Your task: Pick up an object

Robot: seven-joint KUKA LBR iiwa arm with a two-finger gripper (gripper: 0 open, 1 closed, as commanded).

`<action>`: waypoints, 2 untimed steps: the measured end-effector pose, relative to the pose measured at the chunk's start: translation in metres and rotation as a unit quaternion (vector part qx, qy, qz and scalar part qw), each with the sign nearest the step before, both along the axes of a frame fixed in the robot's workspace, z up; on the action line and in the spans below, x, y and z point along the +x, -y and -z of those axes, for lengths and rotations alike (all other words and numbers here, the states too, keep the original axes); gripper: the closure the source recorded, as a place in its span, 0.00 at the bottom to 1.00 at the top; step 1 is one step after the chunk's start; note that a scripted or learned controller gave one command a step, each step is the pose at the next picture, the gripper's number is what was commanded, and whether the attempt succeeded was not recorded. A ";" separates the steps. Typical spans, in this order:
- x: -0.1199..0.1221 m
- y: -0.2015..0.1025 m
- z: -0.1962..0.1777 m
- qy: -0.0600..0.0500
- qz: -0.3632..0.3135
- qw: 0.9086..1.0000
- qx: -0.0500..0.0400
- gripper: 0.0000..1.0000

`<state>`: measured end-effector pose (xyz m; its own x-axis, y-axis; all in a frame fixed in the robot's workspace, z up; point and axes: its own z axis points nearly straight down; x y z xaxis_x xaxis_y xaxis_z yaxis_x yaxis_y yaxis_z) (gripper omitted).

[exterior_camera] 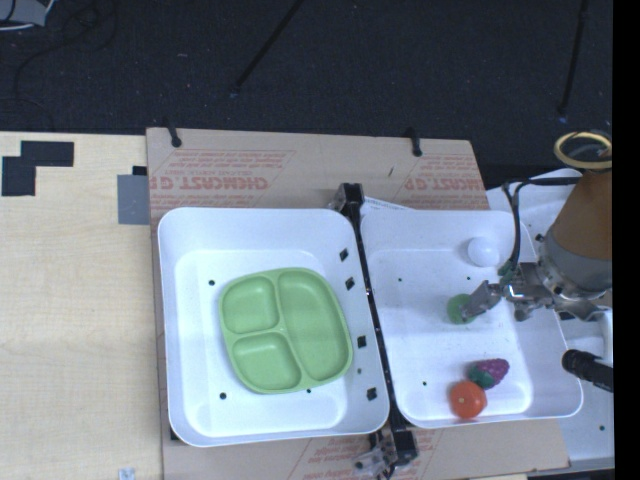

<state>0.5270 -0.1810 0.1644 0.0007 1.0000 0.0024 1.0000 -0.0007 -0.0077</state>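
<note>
Jaws: I can't tell how they stand; gripper [484,300] sits against the green object [460,310].
Arm: I see it reaching in from 3 o'clock, low over the right bin [420,408].

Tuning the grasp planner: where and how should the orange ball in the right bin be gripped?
Probably grip the orange ball across its widest middle, coming straight down. It is round, so any finger axis works, but the purple object touches its upper right; set the fingers clear of that side.

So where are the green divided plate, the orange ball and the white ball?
green divided plate [285,329]: camera view, its middle ridge.
orange ball [467,400]: camera view, its top face.
white ball [483,252]: camera view, its centre.
</note>
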 end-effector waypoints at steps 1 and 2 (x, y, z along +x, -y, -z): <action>-0.010 0.001 0.048 0.000 0.000 1.000 0.000 0.00; -0.010 0.000 0.078 0.002 0.000 1.000 -0.001 0.00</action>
